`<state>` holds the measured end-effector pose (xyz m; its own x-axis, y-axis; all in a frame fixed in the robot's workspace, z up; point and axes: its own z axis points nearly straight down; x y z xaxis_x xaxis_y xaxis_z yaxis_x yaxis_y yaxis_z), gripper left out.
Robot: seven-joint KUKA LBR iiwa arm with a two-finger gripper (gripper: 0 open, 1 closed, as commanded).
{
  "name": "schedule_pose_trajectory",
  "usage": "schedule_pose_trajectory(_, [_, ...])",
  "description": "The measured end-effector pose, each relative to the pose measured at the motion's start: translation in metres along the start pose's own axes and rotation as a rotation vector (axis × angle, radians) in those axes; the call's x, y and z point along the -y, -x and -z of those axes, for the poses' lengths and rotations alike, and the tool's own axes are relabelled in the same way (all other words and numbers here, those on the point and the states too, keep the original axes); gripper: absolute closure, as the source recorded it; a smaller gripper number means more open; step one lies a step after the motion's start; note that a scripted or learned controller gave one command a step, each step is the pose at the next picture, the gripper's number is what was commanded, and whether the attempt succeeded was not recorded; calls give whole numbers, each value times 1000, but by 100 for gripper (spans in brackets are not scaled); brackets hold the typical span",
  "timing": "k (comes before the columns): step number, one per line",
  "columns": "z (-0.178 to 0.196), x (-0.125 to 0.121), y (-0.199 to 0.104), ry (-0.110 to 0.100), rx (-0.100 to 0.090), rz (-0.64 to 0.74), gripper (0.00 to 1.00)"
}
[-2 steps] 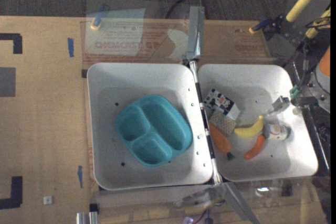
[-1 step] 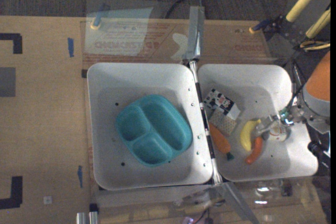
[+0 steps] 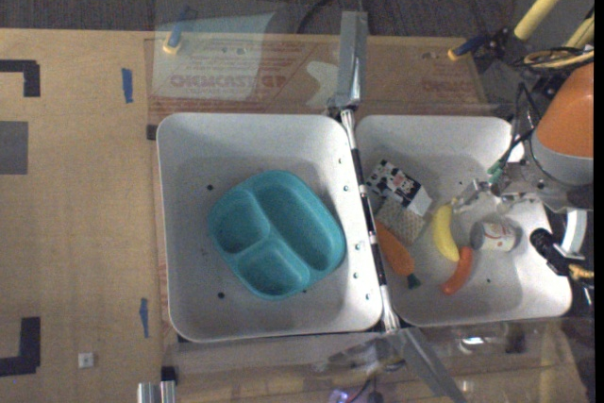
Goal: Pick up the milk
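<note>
Milk — the small black-and-white cow-patterned carton [image 3: 396,184] — lies tipped on its side at the left of the right-hand shallow white bin [image 3: 444,129], close against the divider between the two bins. Its printing is too small to read. Just below it sits a tan speckled block [image 3: 401,224], partly tucked under the carton's lower corner; which of the two overlaps the other is not clear. An orange carrot-shaped toy [image 3: 398,253] lies below that, then a yellow banana [image 3: 444,234] and an orange-red sausage-shaped toy [image 3: 458,271] toward the middle. A small white cup-like object [image 3: 497,236] near my wrist is blurred; its identity is uncertain.

My claw [image 3: 479,195] hangs over the right half of that bin, well apart from the carton. Whether it is released or clenched I cannot tell — the tips dissolve into glare and cabling. My arm is cut off by the frame's right side.

The left-hand shallow white bin [image 3: 189,156] holds a teal three-compartment plastic plate [image 3: 276,233].
</note>
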<state>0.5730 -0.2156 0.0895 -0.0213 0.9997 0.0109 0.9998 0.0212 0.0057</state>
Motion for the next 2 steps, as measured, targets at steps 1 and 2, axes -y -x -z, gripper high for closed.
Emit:
schedule_pose_trajectory(1, [-2, -25, -55, 5, 14, -461, 0])
schedule_pose_trajectory(2, [78, -97, -83, -2, 13, -648, 0])
